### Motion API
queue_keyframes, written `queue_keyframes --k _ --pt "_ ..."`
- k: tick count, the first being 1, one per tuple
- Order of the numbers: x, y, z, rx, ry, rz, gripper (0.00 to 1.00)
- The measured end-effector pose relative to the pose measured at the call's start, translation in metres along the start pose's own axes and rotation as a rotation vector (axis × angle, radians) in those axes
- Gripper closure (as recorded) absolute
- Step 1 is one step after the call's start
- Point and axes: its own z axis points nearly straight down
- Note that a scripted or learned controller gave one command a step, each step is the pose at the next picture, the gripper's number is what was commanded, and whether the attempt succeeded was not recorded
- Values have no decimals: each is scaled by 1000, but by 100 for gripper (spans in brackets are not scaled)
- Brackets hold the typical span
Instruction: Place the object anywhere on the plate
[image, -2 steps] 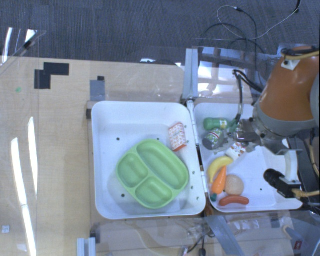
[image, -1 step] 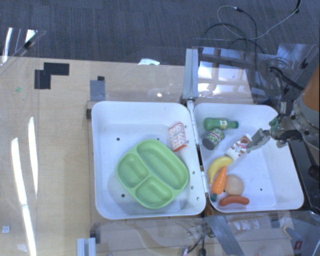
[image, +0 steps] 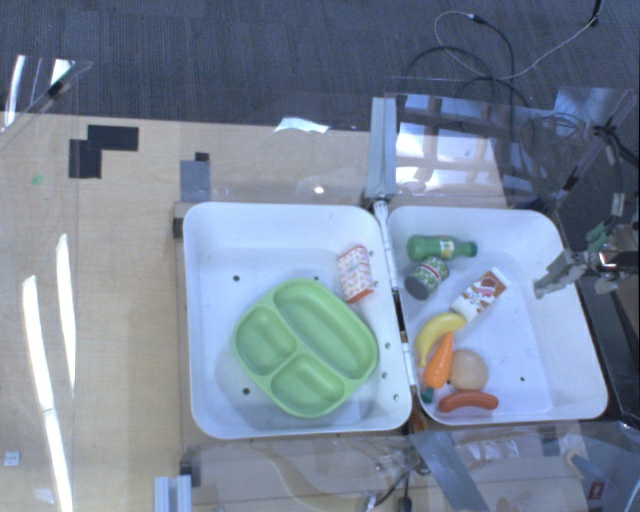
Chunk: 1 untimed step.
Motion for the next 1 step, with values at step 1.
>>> queue_keyframes --k 1 --pt "41 2 -2 2 1 231 0"
